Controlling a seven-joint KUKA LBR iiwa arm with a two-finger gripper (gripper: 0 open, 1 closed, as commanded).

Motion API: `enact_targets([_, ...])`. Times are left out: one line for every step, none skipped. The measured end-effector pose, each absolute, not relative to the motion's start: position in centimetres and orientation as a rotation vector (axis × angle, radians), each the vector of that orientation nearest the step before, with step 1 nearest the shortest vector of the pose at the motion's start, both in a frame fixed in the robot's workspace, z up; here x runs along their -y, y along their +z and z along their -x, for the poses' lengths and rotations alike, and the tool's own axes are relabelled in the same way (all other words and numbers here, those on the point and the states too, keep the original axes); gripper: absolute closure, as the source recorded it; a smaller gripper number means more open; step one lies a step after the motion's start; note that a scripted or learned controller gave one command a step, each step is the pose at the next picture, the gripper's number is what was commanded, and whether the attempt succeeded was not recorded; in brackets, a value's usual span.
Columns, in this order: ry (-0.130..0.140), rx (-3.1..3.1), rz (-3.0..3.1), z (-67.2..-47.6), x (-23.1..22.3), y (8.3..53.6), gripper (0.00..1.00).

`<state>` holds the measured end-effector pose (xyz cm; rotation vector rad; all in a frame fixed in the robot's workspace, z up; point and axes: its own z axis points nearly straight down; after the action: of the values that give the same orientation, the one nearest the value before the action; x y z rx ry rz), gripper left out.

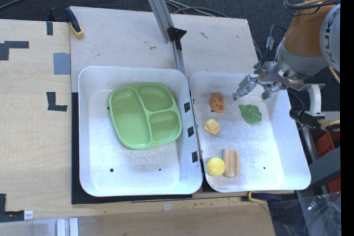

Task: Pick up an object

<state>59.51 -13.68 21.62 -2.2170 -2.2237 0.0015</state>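
Lying near the right bin's (287, 135) far edge, the green leafy piece (251, 114) sits just below the gripper (255, 88), whose fingers look spread with nothing between them. Flat and thin, it could slip under closing fingers, I judge; a drift toward the orange piece (217, 102) might nudge that instead.

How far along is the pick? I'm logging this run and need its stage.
Nothing looks picked yet. The gripper hangs open over the right bin, just above the green leaf, with nothing between its fingers. The orange piece, yellow ball and roll all lie in the bin. Closing on something and lifting it remain.
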Motion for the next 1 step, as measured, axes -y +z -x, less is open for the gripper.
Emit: enact_targets([0.001,2.224,2.217,-59.51,13.68,21.62,0.00])
